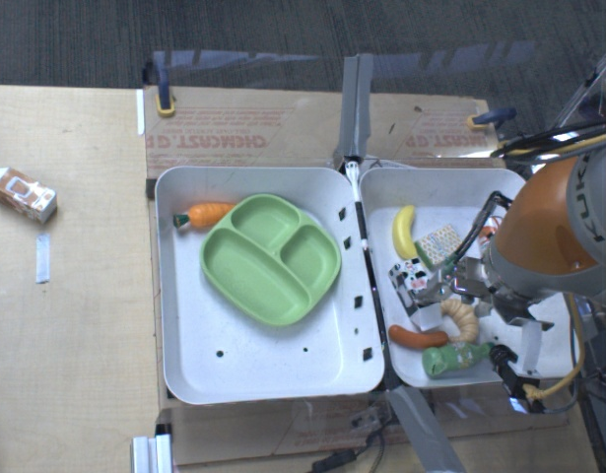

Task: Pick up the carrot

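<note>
Orange carrot (206, 214), green-tipped, beside plate (271, 257).

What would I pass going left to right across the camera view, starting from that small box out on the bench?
Small box → carrot → green divided plate → divider between the bins → banana → orange band of the arm.

cardboard sheet (283, 126), upside-down red "CHEMCZT" print
</note>
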